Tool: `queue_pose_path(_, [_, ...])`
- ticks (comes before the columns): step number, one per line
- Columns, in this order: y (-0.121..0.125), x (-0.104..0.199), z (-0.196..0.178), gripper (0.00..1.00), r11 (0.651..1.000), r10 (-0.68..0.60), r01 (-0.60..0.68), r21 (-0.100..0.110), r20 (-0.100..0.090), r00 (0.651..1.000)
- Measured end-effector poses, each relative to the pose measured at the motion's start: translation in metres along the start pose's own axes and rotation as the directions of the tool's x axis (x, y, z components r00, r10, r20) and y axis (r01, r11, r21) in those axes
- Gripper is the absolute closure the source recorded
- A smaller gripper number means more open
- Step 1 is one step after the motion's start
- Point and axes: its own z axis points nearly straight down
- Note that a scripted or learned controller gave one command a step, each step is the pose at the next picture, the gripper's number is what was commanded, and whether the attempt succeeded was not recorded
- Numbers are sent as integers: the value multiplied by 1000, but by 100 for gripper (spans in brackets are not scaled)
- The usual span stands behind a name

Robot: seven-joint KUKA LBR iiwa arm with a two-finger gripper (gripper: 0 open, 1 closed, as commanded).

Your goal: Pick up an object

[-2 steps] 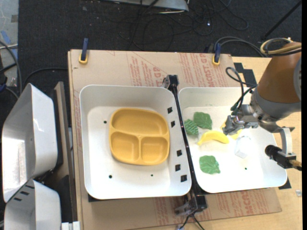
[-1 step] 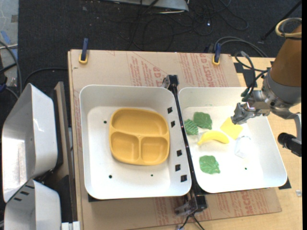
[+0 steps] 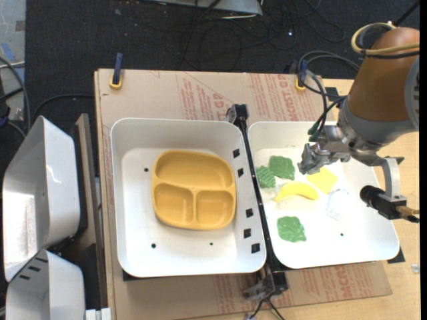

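On the tabletop (image 3: 173, 89), the left bin (image 3: 127, 199) carries a yellow divided tray (image 3: 194, 189), lying flat near its middle. The right bin (image 3: 373, 239) has the loose pieces: a green leafy piece (image 3: 281, 166) with a smaller green bit (image 3: 265, 177) just beside it, a yellow banana-like piece (image 3: 297, 191), a paler yellow block (image 3: 323, 181), another green piece (image 3: 291, 229) nearer the front, and a clear item (image 3: 335, 204) (hard to make out). The pincer (image 3: 311, 160) hangs over this cluster, just above the yellow block's left edge; whether it is open or closed I cannot tell. Nothing looks held. The nearest candidates seem to be the block and the banana piece. A good descent would centre on one piece alone, well clear of its neighbours, closing across its narrow side.
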Motion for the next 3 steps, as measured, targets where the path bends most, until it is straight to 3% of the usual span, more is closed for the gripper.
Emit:
queue_pose_path(1, [-1,53,19,100,1000,1,-1,3,0,1000])
queue_pose_path(3, [3,160,14,100,1000,-1,1,1,0,1000])
